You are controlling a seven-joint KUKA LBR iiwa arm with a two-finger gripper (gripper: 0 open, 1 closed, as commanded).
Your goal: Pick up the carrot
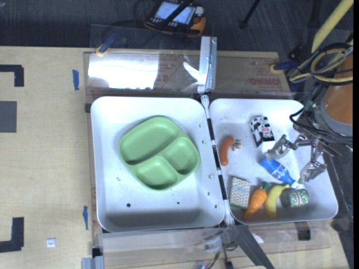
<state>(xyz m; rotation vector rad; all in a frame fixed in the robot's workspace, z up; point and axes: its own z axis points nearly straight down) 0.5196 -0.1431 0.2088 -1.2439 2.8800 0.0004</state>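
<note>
1. Bench: two shallow white bins sit side by side, the left bin [106, 150] and the right bin [235, 114], meeting along a dark centre seam.
2. Left bin contents: a green divided plate [159, 152] with three compartments, lying roughly in the middle of that bin.
3. Task item: the carrot [256, 199], orange with a green top, lies in the right bin near its front wall. All positions below are given relative to the carrot.
4. Just left of the carrot, touching or nearly touching it, lies a small checked packet [240, 191].
5. Just right of the carrot lies a banana [273, 198], pressed against it; beyond the banana is a small green-labelled can [295, 197] on its side.
6. Behind the carrot and slightly right lies a blue and white bottle [277, 170], tilted.
7. Behind the carrot and to the left, near the centre seam, lies an orange sausage-shaped piece [225, 149]. A small grey bit beside it is too small to identify.
8. Farther behind the carrot, toward the back of the bin, lies a small black and white object [261, 129]; its type cannot be told.
9. Arm: the gripper [303, 157] sits over the right side of the right bin, behind and to the right of the carrot, above the bottle and can.
10. Jaw state: the two metal fingers [281, 145] stand spread apart with nothing between them. The gripper is apart from the carrot.
</note>
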